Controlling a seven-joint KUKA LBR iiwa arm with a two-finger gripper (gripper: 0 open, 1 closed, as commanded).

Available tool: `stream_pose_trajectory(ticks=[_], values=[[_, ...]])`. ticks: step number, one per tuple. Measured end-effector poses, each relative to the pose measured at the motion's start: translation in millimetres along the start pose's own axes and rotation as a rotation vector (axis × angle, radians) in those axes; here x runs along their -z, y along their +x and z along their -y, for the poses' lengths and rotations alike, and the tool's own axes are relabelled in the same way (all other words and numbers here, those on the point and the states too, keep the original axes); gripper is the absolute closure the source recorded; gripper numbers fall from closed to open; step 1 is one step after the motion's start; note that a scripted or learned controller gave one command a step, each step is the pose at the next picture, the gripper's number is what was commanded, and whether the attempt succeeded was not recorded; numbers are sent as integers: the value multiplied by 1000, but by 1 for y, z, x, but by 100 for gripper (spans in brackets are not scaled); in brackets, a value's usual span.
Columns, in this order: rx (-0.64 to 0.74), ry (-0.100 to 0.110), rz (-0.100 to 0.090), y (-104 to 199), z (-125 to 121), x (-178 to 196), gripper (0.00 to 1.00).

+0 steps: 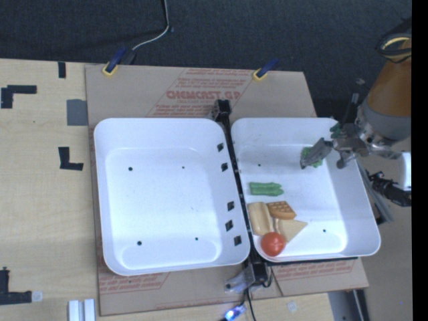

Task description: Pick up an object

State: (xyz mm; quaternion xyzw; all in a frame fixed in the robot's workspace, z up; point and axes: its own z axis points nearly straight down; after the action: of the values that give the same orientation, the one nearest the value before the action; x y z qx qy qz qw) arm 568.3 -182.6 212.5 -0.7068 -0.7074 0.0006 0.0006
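Note:
My gripper (326,151) hangs over the right bin's far right part, on the grey arm with the orange band that reaches in from the right. A small dark green object (311,156) sits between its fingertips and looks lifted off the bin floor. In the right bin (348,209) a green pea pod (266,189) lies near the middle. A tan bread piece (257,218), a waffle-like cracker (282,210), a pale cheese wedge (293,229) and a red tomato (272,244) cluster at the near left corner.
The left bin (107,179) stands beside the right one, with a black divider clamp (223,109) between them at the far end. Both rest on a cardboard sheet (194,89). A cable (162,19) runs across the dark background.

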Motion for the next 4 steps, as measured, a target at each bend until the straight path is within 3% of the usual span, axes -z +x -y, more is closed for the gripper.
stream_pose_trajectory(ticks=[1,2,3,4], values=[[7,6,-5,95,17,-55,0],[7,-11,1,134,-91,-26,0],[3,0,-2,180,-32,13,0],[3,6,-1,222,5,-30,0]])
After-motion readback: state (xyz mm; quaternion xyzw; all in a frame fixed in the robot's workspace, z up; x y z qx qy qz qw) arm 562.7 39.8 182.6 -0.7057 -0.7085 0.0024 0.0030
